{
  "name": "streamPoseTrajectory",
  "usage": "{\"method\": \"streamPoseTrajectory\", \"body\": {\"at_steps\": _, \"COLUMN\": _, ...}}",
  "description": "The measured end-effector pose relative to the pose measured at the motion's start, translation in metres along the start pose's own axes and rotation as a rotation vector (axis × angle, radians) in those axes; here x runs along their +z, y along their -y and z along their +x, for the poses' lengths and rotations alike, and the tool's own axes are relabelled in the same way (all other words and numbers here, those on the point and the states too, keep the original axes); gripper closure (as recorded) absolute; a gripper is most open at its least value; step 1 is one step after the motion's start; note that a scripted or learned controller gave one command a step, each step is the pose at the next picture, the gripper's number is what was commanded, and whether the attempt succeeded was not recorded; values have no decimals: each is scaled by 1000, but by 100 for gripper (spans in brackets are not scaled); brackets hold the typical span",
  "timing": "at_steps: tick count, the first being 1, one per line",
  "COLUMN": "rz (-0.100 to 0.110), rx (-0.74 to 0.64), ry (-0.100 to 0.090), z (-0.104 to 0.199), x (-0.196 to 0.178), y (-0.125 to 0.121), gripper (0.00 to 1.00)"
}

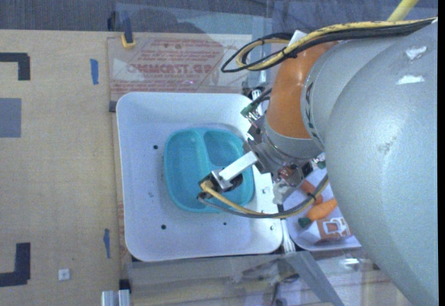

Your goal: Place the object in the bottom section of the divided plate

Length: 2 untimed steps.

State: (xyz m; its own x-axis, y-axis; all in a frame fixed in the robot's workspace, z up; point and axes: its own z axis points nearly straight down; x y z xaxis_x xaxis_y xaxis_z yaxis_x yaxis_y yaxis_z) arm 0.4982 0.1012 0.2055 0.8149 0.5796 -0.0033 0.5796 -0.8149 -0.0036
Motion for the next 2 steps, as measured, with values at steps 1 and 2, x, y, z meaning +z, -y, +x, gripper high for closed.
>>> {"method": "streamPoseTrajectory", "body": {"at_steps": 1, "rz": 2, "rx": -353, "ry": -1, "z": -17, "x": 53, "y": 9, "gripper": 0}}
{"method": "streamPoseTrajectory", "body": {"at_steps": 2, "rz": -3, "rx": -528, "ry": -2, "z": 21, "x": 4, "y": 63, "gripper": 0}}
